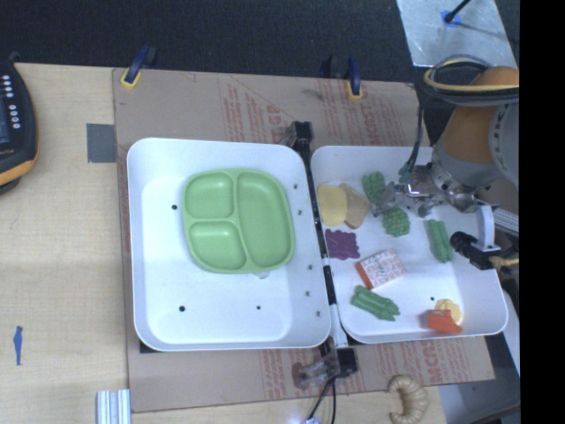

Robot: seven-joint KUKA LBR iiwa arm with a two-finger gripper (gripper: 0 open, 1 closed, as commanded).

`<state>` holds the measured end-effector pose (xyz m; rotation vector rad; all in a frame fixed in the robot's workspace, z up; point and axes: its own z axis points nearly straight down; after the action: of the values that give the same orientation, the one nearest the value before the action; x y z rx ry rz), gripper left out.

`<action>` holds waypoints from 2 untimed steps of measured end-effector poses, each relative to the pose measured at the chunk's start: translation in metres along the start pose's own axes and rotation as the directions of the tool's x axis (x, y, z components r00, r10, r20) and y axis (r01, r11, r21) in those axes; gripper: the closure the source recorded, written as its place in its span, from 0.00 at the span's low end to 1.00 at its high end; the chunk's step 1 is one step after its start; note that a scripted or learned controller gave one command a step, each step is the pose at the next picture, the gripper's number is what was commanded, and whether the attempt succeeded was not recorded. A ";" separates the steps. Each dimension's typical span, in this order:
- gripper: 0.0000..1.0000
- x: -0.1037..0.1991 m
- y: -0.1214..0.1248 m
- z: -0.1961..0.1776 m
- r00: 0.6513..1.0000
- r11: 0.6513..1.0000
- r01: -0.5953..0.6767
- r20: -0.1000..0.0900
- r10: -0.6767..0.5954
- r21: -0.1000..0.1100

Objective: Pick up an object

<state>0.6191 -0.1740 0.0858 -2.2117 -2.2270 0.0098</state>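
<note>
I see the small green toy food piece lying in the right white bin, just below the gripper; whether the jaws are open or closed, I cannot tell. Left of it lie a yellow slice and a purple piece. The left white bin holds a green divided plate.

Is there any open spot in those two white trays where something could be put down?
Left bin: bare floor rings the green divided plate, widest along the near edge. Right bin: crowded, with a bare patch between the red-white box and the orange piece.
</note>
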 end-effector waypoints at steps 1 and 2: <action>0.00 0.052 0.040 -0.008 1.000 1.000 0.004 -0.002 -0.004 -0.008; 0.00 0.083 0.038 -0.007 1.000 1.000 0.002 -0.002 -0.002 -0.001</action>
<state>0.6563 -0.0905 0.0921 -2.2091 -2.2291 0.0066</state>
